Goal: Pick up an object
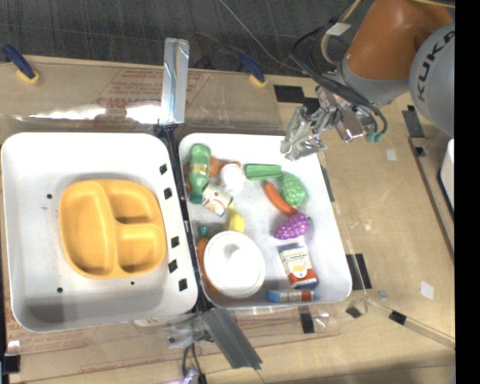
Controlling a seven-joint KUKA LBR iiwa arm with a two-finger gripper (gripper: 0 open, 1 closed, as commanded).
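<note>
From my seat, the nearest pickable things crowd the right bin (336,254): white bowl (234,262), juice carton (297,264), purple grapes (293,227). I'd drop straight onto the grapes, keeping off the carton. The end effector (302,140) hovers above the far rim, spread and grasping nothing.

The grey arm (416,46) reaches in from the right, orange band uppermost, its claw (302,144) pointing down-left, holding nothing visible.

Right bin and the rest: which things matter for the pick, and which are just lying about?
In play: gripper; purple grapes; carrot; white bowl; juice carton; green bottle.
Lying about: yellow divided tray in the left bin; blue clamp.
</note>
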